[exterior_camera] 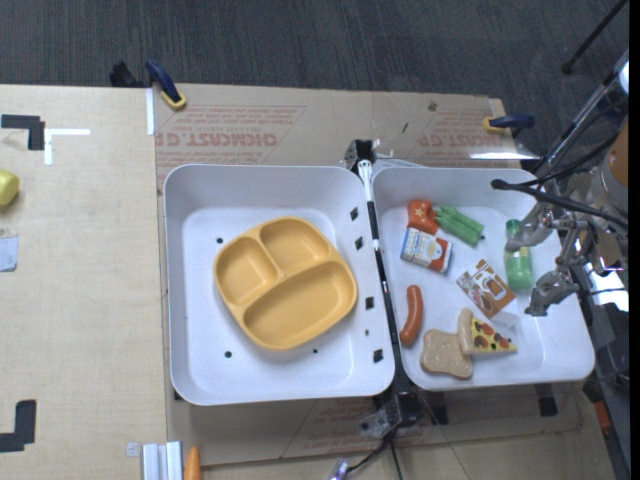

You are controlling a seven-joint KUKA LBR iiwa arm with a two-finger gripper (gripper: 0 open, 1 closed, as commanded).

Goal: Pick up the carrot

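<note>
A dark grey carpeted floor (300, 18) runs along the far side of the scene, lit evenly. The light wooden desk (80, 298) fills the left and middle, with black tape marks (22, 128) and a strip of white tape (70, 133) near its far left corner. A sheet of brown printed cardboard (260, 128) lies flat on the desk, fastened at its far edge by two blue and yellow spring clamps (165, 85). Thin black rods (600, 33) cross the top right corner.
</note>
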